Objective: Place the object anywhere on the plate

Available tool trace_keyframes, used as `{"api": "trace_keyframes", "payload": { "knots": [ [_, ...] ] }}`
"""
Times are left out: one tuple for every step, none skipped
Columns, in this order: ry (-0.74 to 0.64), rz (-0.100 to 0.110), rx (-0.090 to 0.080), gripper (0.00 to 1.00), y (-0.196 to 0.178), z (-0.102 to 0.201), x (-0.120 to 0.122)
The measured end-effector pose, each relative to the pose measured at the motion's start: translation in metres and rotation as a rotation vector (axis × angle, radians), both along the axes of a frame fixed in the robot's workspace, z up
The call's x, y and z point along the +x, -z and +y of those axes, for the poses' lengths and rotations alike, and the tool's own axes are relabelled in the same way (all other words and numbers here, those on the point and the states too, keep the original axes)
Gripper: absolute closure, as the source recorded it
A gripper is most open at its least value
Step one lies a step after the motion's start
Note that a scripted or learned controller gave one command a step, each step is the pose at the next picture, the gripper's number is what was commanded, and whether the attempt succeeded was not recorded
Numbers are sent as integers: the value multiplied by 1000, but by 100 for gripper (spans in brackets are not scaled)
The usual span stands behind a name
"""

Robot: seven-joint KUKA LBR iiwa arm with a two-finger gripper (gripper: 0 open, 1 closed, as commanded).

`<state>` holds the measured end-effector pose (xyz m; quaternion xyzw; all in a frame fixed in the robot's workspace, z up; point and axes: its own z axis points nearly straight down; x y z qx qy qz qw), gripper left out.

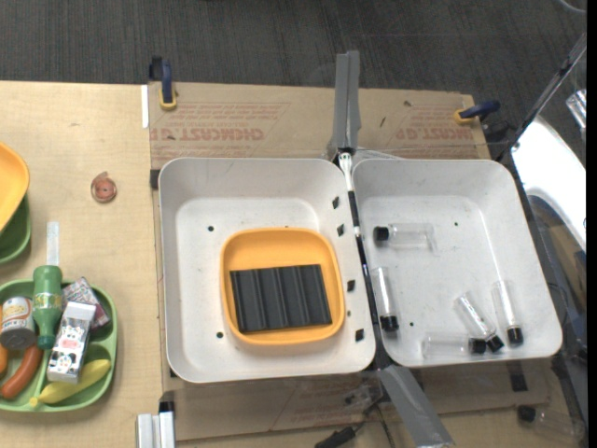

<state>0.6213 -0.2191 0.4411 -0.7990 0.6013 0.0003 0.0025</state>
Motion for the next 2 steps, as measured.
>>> {"api": "trace_keyframes", "payload": {
  "knots": [
    [-185, 0, 1, 100, 1, 5, 25],
    [-253, 3, 0, 100, 48, 52, -78]
  ]
}}
